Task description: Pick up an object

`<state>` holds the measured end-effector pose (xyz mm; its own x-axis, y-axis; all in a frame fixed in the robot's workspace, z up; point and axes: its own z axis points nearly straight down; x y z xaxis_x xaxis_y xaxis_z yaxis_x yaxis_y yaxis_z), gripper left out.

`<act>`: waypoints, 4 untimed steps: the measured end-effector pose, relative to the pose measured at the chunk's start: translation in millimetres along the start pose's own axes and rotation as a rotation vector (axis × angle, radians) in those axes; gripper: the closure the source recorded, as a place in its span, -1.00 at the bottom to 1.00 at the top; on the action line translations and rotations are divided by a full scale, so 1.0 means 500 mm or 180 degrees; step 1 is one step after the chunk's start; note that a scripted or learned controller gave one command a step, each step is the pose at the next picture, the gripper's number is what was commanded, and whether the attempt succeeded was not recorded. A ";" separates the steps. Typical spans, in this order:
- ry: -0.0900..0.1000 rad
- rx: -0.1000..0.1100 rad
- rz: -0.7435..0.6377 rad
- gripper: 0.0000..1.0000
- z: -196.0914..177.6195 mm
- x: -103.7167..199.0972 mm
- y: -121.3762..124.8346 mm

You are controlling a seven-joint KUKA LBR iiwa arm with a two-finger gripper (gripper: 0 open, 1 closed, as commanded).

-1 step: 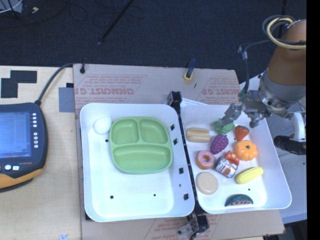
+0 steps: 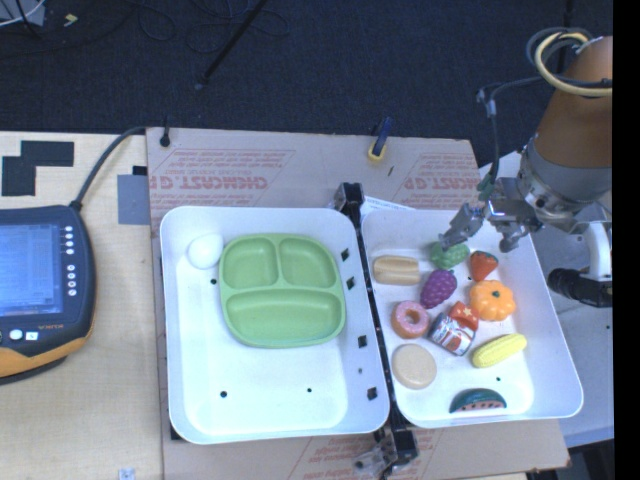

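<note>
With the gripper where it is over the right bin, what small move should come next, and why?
Probably a short drop straight down. The gripper is open, hanging over the far edge of the right bin, with one finger just above the green toy and nothing between its fingers. The strawberry and grapes crowd close, so a short, careful descent seems wisest.

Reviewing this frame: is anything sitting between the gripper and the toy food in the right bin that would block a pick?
Nothing visible blocks it. The two-finger gripper hangs over the far end of the right white bin, directly above the small green toy vegetable and beside the red strawberry-like toy. The purple grape bunch lies just nearer the camera.
</note>
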<state>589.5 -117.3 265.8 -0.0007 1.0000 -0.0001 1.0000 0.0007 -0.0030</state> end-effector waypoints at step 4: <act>0.0002 -0.0013 -0.0003 -1.00 0.357 0.018 -0.011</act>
<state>583.3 -108.1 87.3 -0.0016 1.0000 0.0006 1.0000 0.0016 0.0010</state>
